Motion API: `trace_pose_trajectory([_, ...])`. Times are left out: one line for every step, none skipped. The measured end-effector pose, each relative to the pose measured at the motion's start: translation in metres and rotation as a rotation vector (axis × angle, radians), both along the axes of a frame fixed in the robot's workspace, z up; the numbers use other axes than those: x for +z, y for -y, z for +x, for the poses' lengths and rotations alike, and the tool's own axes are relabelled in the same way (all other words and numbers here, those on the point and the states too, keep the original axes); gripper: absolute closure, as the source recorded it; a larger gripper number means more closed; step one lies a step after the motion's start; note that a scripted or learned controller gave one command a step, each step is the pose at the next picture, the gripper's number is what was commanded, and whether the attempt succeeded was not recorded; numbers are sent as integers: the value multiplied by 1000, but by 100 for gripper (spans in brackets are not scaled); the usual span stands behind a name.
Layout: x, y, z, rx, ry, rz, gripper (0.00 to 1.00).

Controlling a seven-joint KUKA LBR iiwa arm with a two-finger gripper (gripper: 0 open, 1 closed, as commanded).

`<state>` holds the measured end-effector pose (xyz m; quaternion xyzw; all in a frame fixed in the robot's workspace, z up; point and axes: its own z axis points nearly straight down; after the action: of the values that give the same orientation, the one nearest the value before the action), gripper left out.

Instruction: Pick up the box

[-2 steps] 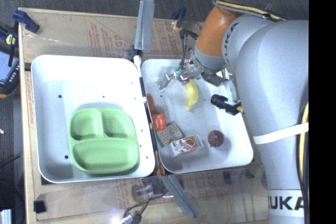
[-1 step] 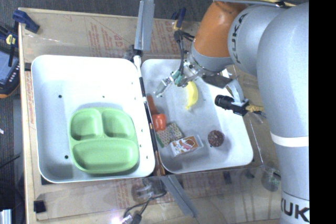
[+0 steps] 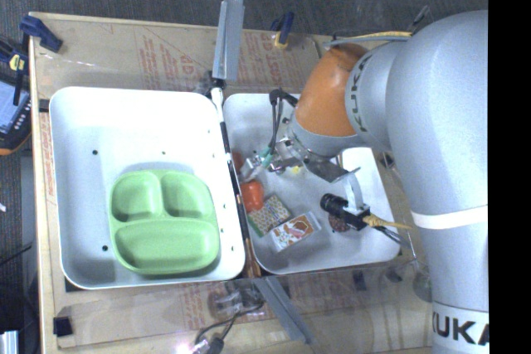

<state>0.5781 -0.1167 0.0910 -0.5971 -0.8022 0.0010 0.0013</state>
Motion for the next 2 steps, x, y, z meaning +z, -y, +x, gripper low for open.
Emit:
trace_pose_trajectory([68,81,-94,28,1,1,0])
trace_pose_trajectory([6,21,-71,56,11,-2,0])
